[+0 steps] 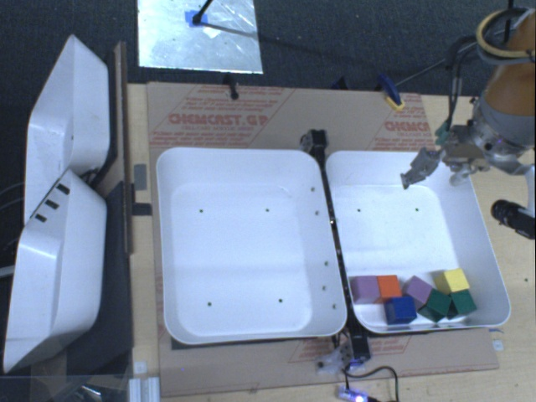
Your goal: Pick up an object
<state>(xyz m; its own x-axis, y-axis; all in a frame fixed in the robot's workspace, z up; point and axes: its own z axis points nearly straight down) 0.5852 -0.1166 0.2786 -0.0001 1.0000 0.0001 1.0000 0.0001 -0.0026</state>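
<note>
Several small blocks lie huddled along the near edge of the right bin (368,182): a purple block (364,288), an orange block (389,286), a blue block (400,309), a second purple block (418,290), a dark green block (435,306) and a yellow block (456,280). My gripper (437,172) hangs over the far right part of that bin, well away from the blocks. It is open, with one finger (415,172) splayed left and nothing between the two.
The left bin (167,224) sits beside the right one, a dark divider (333,233) between them. Beyond the bins lie a shiny metal sheet (199,23) and cables. White housings (59,199) stand at the far left.
</note>
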